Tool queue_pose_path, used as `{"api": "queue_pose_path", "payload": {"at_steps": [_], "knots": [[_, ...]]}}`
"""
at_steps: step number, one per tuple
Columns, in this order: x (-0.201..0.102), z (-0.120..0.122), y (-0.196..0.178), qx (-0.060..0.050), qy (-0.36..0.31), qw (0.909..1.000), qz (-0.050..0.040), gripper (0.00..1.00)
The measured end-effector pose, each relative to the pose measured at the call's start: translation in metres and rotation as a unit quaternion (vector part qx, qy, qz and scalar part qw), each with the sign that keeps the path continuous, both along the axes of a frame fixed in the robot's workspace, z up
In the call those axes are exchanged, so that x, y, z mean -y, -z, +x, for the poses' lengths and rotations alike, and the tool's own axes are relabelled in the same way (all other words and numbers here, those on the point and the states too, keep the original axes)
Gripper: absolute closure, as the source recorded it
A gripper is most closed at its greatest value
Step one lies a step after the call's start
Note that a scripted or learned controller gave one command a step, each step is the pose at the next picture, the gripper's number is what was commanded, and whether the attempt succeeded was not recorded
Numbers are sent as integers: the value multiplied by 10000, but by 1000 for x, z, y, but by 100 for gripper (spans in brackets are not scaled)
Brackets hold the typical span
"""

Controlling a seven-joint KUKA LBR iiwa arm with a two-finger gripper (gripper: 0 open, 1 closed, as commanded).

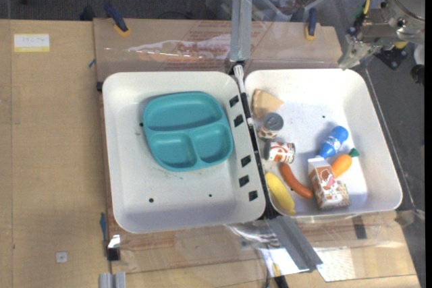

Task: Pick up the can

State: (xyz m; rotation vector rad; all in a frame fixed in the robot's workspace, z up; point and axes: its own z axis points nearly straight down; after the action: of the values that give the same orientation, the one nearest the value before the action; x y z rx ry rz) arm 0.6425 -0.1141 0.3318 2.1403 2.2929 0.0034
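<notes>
A small can with a grey lid stands upright in the right bin, close to its left wall. Just below it, a red and white can lies on its side. My gripper hangs beyond the bin's far right corner, well up and to the right of both cans. Nothing shows in its grasp.
The right bin also holds a tan wedge, a blue bottle, an orange carrot, a juice carton, a sausage and a banana. A teal divided tray lies in the left bin.
</notes>
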Motion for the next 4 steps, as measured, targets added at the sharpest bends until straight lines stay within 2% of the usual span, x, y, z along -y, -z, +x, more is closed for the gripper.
{"api": "queue_pose_path", "payload": {"at_steps": [1,3,4], "knots": [[107,24,-60,0,-372,9993,-9,100],[102,27,-85,61,-423,9991,-47,100],[-27,-28,-61,-28,2679,9634,18,100]]}}
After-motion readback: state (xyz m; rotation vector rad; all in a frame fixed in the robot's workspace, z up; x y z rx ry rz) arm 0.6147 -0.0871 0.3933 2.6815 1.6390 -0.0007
